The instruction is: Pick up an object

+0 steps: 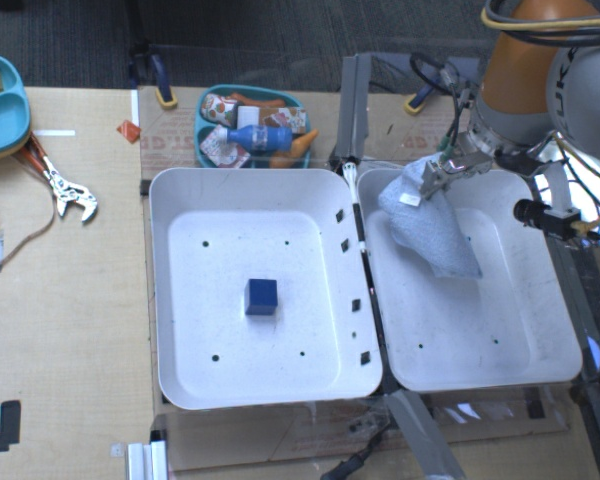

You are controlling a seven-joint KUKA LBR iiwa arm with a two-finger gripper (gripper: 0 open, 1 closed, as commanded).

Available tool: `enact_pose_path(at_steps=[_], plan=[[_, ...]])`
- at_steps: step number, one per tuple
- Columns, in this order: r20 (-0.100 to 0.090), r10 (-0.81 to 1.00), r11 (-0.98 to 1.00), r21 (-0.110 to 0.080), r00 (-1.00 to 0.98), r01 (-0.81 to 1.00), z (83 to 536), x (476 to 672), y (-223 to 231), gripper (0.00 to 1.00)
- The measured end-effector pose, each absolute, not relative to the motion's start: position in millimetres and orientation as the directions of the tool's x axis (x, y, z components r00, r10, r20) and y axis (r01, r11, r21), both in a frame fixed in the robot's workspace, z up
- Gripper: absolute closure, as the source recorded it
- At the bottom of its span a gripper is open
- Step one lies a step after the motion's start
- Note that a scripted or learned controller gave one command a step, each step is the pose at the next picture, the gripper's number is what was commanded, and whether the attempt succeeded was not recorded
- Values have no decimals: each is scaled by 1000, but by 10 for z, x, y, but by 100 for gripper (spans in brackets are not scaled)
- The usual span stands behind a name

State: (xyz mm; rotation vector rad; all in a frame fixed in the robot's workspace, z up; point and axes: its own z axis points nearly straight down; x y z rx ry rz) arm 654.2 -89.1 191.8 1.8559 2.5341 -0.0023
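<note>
Pinching the top of a pale blue cloth [430, 230] near the right bin's [520, 363] back-left edge: gripper [438, 180], fingers narrowed on fabric. Alone mid-floor in the left bin [180, 368], a blue cube [262, 296], walls well apart.

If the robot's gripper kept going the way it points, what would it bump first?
Probably the pale blue cloth in the right bin: the gripper points down-left right at the cloth's top edge, though depth is hard to judge.

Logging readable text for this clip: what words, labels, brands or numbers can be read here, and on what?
"KU": on the arm, cut off at the picture's edge.
Cardboard sheet behind the left bin: reddish printing, too faint to read.
Packets in the small blue tub: labels too blurred to read.
Nothing else legible.
</note>
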Motion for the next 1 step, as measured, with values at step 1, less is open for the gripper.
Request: enact_pose_path(at_steps=[1], plan=[[-2, 997, 79, -1, -79, 997, 1912, 6586, -542, 100]])
